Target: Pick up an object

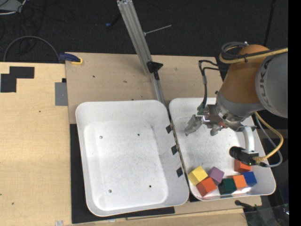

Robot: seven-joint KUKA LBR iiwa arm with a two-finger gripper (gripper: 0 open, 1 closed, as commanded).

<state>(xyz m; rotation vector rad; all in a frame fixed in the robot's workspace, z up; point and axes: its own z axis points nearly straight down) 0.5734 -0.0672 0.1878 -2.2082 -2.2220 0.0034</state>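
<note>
Camera view: blocks (221,179) near bin (188,112) corner.

Both white bins, the left bin (122,159) and the right bin (207,154), look like smooth moulded plastic with a faint speckle and a soft sheen, sitting on a pale matt bench (33,140) with a fine wood-like grain. The arm (244,86) shows a glossy orange band beside smooth grey casing, and the gripper (203,125) looks like dull bare metal. The coloured blocks (221,179) have flat matt faces, while the slanted rail (138,44) reads as ribbed, brushed aluminium.
</note>
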